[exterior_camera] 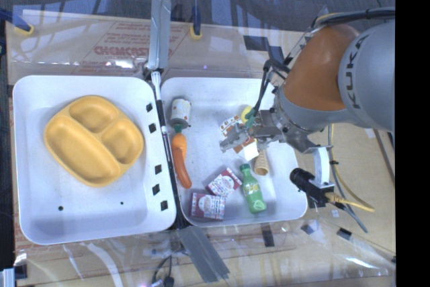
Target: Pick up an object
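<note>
In the right-hand shallow white bin, the grey arm's two-finger gripper hangs low over a small printed packet; whether anything is gripped cannot be told. Just right of it lies a tan ice-cream cone. Nearer sit a green plastic bottle and two maroon sachets. Along the bin's left wall lie an orange carrot and a small tin can. The left bin bears a yellow divided plate.

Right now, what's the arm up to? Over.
Gripper low in right bin, at small packet. Grip unconfirmed. Ice-cream cone, green bottle crowd close.
</note>
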Robot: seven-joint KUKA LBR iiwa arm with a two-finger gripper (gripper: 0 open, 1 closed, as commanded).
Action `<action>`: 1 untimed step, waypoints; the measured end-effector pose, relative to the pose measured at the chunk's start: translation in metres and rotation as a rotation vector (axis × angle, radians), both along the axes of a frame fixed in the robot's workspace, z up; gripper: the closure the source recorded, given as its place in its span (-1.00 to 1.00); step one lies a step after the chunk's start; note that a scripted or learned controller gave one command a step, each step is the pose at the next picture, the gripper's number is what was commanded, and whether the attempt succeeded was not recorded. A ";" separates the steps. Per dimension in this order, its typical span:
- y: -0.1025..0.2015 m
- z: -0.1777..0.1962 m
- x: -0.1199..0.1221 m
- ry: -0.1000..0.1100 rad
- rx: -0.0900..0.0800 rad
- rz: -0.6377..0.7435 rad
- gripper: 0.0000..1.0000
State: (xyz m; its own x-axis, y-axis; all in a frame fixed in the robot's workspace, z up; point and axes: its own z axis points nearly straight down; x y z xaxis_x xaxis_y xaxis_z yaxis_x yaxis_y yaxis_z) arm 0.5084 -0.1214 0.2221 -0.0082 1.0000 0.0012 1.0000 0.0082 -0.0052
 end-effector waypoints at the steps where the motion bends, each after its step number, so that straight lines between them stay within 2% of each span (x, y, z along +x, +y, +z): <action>1: -0.047 -0.021 0.032 -0.002 -0.001 0.034 -1.00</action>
